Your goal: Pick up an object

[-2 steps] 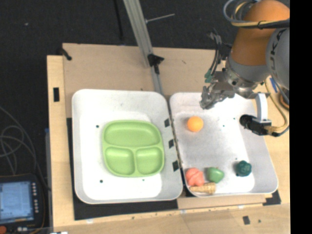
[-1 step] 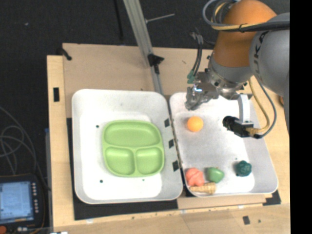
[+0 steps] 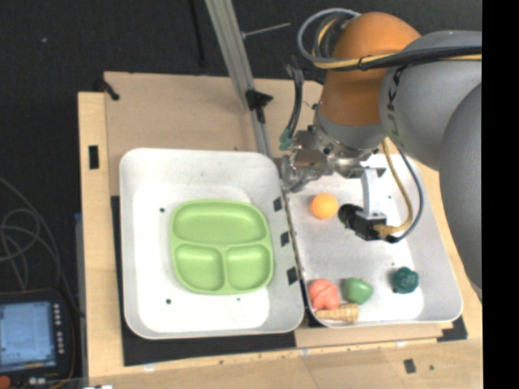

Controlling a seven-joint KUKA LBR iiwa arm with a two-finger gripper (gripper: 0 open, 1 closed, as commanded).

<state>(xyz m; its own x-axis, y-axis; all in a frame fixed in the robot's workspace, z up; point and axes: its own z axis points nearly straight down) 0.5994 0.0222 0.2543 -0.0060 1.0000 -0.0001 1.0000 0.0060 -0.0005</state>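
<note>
In the right bin [image 3: 430, 258] an orange ball [image 3: 324, 207] lies near the divider. Along that bin's front edge sit a pink lumpy item [image 3: 323, 292], a light green item [image 3: 357, 289], a tan piece [image 3: 340, 314] and a dark green item [image 3: 404, 279]. My gripper [image 3: 298, 173] hangs under the orange wrist band over the right bin's back left corner, just above and left of the orange ball. I see nothing held in it.
The left bin [image 3: 146, 185] holds a green three-compartment plate [image 3: 220, 245]. A slanted metal pole [image 3: 235, 55] rises behind the bins, close to the gripper. A black cable fitting [image 3: 362, 222] hangs right of the ball. The arm's grey body covers the right bin's back right.
</note>
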